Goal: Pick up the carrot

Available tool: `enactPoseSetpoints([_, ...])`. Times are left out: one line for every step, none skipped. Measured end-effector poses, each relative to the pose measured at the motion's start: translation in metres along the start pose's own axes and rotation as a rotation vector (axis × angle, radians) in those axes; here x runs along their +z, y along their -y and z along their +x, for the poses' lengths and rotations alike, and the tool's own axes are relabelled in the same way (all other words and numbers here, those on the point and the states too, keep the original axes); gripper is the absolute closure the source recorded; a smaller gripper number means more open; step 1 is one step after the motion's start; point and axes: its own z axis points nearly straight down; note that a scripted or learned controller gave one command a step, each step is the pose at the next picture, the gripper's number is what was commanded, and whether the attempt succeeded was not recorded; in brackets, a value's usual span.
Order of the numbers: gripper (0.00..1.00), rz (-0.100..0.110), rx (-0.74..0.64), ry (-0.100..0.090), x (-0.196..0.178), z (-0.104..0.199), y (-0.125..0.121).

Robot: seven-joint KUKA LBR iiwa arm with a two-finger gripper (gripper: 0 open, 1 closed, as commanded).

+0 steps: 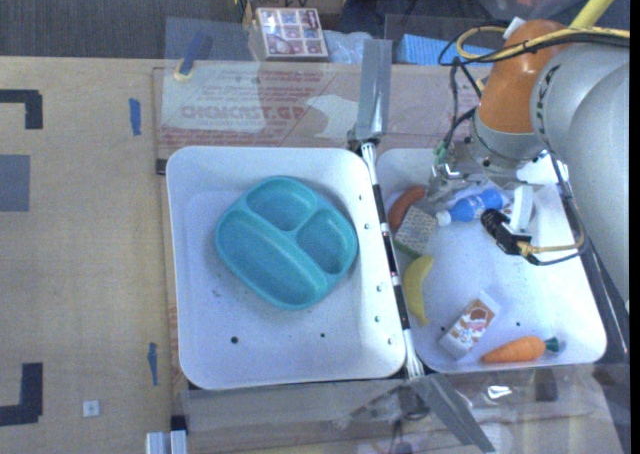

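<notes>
- Left bin [200, 342] — a shallow white tray holding one thing: a teal divided plate [287, 240] with three compartments, lying near the middle, nothing in its sections.
- Right bin [590, 342] — holds the clutter. The carrot [514, 349] lies along the near edge toward the right corner, orange body pointing left, green top to the right, well apart from the gripper.
- Just left of the carrot stands a small white carton [469, 326] with a picture on its face; the print is too small to read.
- A yellow banana-like piece [417, 287] lies by the divider between the bins, with a grey-green scouring pad [415, 230] above it and a reddish-orange round item [404, 206] beside that.
- A blue-and-white bottle [473, 206] lies at the far side, close under the wrist.
- The gripper [447, 182] hangs over the far left part of the right bin, near the pad and bottle; how its fingers stand I cannot tell, and nothing is seen between them.
- Behind the bins a cardboard sheet [250, 107] carries mirrored red lettering, not legible; a small printed box [290, 32] sits beyond it.
</notes>
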Motion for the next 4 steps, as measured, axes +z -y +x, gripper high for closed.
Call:
enactPoseSetpoints([1.0,0.0,0.453,-0.001,0.0,-0.006,0.0])
enactPoseSetpoints([1.0,0.003,0.145,-0.002,-0.098,0.087,0.004])
enactPoseSetpoints([1.0,0.0,-0.246,-0.002,-0.098,0.096,-0.007])
enactPoseSetpoints([1.0,0.0,-0.241,-0.003,-0.098,0.154,-0.012])
